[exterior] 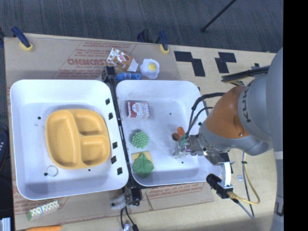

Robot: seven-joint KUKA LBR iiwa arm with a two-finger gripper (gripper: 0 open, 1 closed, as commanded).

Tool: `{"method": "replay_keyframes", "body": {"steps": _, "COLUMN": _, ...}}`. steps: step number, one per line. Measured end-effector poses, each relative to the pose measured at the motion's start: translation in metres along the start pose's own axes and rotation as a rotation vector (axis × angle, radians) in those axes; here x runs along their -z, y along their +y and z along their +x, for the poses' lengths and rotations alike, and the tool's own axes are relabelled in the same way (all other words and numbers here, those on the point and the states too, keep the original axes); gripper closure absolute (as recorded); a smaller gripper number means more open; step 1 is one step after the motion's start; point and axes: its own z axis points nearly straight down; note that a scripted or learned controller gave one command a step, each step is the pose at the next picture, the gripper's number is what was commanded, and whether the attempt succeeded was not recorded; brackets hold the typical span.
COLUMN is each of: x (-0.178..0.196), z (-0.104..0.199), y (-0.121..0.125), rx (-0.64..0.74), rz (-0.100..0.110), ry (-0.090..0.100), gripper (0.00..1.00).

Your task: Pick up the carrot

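Arm [231, 119] reaches down, pincer [182, 146] beside carrot [179, 132]; its grip cannot be told.

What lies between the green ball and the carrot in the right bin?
In the camera view, nothing lies between the green ball and the carrot; only the bare white floor of the right bin shows there.

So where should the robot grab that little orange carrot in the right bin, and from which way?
Probably across the little orange carrot at its narrow middle, coming straight down from above. It lies flat on the floor of the right white bin, with open floor around it, so fingers could fit either side. The two-finger gripper is right beside it, partly hiding its lower end.
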Motion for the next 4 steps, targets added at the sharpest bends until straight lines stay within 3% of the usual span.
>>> {"method": "replay_keyframes", "body": {"steps": 1, "x": 0.000, "z": -0.004, "y": 0.036, "rx": 0.503, "rz": -0.003, "ry": -0.001, "gripper": 1.00}}
{"method": "replay_keyframes", "body": {"steps": 2, "x": 0.000, "z": -0.016, "y": 0.002, "rx": 0.389, "rz": -0.002, "ry": 0.001, "gripper": 1.00}}
{"method": "replay_keyframes", "body": {"steps": 3, "x": 0.000, "z": 0.029, "y": 0.060, "rx": 0.641, "rz": -0.003, "ry": -0.001, "gripper": 1.00}}
{"method": "replay_keyframes", "body": {"steps": 4, "x": 0.139, "z": -0.015, "y": 0.030, "rx": 0.624, "rz": -0.004, "ry": -0.004, "gripper": 1.00}}
